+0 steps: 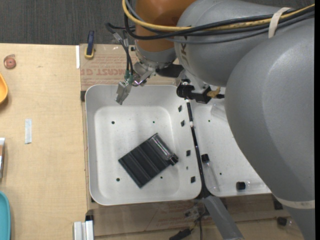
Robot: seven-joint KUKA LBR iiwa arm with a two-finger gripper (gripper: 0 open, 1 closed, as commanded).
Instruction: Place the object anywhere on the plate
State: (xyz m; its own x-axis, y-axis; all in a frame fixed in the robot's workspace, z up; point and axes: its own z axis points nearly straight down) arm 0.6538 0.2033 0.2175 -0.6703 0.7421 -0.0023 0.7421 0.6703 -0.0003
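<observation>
1. Far left edge: an orange item (2,90) and a teal item (4,216) are cut off by the frame; neither can be identified. A small pale strip (28,131) lies on the wooden bench (42,149) between them.
2. Blue clamp (90,43) stands at the top corner of a cardboard sheet (102,66). Printing on the cardboard reads reversed and is partly covered; not legible.
3. Left bin (97,184): the object (147,160), a dark ribbed rectangular piece with a clear part along one edge, lies flat and skewed on the floor toward the lower middle. What it is exactly I cannot make out.
4. Gripper (121,95) hangs over the left bin's upper-left corner, tips pointing down and left, well apart from the object. The tips look close together with nothing between them.
5. Arm (260,99): the grey body sweeps in from the right, orange band (160,9) at top, cables looped over it. It hides most of the right bin (220,174).
</observation>
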